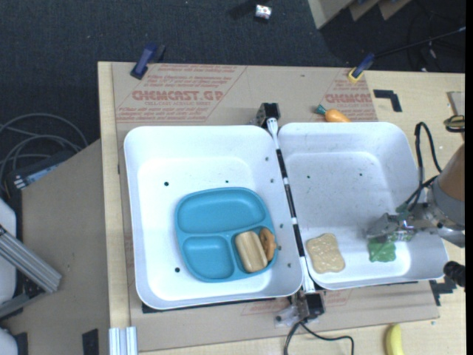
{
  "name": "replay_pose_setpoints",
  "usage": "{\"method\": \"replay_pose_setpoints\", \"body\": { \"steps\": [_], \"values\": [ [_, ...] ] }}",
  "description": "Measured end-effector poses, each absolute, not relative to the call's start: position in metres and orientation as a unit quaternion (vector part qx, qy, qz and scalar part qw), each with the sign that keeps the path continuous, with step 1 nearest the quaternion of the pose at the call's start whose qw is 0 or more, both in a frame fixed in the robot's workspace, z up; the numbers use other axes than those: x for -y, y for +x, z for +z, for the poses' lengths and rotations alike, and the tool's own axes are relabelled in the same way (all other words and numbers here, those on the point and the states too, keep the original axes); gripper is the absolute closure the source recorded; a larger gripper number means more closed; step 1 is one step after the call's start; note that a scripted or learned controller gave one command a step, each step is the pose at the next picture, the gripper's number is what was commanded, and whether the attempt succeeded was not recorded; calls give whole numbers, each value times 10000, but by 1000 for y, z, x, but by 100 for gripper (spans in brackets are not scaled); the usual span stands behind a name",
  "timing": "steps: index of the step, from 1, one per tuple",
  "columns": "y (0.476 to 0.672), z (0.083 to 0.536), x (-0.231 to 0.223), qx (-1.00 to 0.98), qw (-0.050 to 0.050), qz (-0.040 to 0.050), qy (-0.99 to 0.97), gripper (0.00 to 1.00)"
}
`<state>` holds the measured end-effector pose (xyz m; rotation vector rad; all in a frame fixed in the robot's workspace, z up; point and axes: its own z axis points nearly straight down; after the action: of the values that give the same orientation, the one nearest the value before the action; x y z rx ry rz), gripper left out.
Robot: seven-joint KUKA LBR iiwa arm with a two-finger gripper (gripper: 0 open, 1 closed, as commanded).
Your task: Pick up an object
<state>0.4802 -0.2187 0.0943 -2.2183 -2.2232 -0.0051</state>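
The hand (386, 231) sits low in the right bin (347, 146), directly over the green object (382, 252), apparently positioned for grasping; finger spacing cannot be determined.

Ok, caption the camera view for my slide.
Claw over a green object in the right bin; blue tray with food in the left bin.

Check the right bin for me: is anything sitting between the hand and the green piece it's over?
Nothing visible is. The hand sits right at the top edge of the green object in the right bin. The tan cracker-like piece lies apart, toward the divider, not in the path.
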Motion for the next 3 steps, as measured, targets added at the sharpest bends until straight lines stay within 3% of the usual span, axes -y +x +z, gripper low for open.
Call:
{"method": "replay_pose_setpoints", "body": {
  "steps": [1, 2, 3],
  "values": [
    [555, 122, 171, 7078, -9, -9, -7064, 100],
    [555, 156, 140, 7075, -14, -8, -7067, 100],
    [625, 109, 146, 7077, -5, 1, -7065, 100]
  ]
}}
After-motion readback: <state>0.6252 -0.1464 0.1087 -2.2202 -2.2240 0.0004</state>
